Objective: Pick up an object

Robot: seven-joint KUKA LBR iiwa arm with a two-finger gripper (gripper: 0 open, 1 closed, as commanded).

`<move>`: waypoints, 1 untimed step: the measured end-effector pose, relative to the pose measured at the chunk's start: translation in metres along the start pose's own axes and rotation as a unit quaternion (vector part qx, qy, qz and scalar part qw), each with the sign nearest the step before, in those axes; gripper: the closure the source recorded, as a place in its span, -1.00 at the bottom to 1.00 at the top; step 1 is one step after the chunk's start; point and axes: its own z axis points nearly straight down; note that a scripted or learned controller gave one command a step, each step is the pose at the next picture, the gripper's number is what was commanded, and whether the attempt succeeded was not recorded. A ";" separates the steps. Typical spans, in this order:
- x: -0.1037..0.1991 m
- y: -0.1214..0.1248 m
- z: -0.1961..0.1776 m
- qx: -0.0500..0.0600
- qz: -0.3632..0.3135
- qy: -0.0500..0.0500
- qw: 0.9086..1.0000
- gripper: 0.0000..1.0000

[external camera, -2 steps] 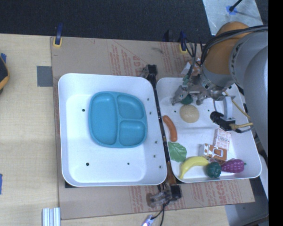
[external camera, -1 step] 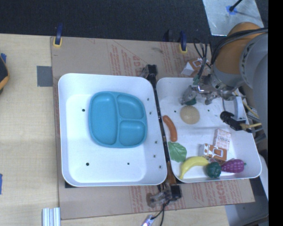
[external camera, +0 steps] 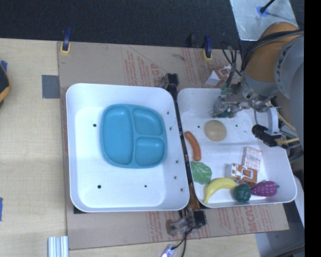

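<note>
The grey arm with its orange band enters from the right and ends in a two-finger gripper point(external camera: 226, 108) poised over the far part of the right shallow white bin point(external camera: 267, 170); the metal at its tip is too cluttered to make out, so whether it is spread or closed I cannot tell, and nothing can be seen pinched there. Taking the round beige ball-like object point(external camera: 215, 130) as the landmark, the gripper sits just beyond it toward the far rim, close but with no visible contact. Left of the ball, near the bin's left wall, lies a reddish-brown toy sausage point(external camera: 192, 145), lengthwise along the wall. Nearer the camera from the ball is a green toy leaf point(external camera: 200, 172), and further toward the near rim a yellow toy banana point(external camera: 219, 188) with a dark green round toy point(external camera: 242, 193) just beside its right end and a purple bunch of toy grapes point(external camera: 264, 188) right of that. To the ball's lower right rest two small orange-and-white cartons point(external camera: 247, 164), touching each other. Well to the ball's left, in the left shallow white bin point(external camera: 85, 186), lies a light blue plastic plate point(external camera: 134, 135) with three compartments
</note>
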 end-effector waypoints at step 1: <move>0.033 -0.079 -0.028 0.001 0.000 0.000 1.000 1.00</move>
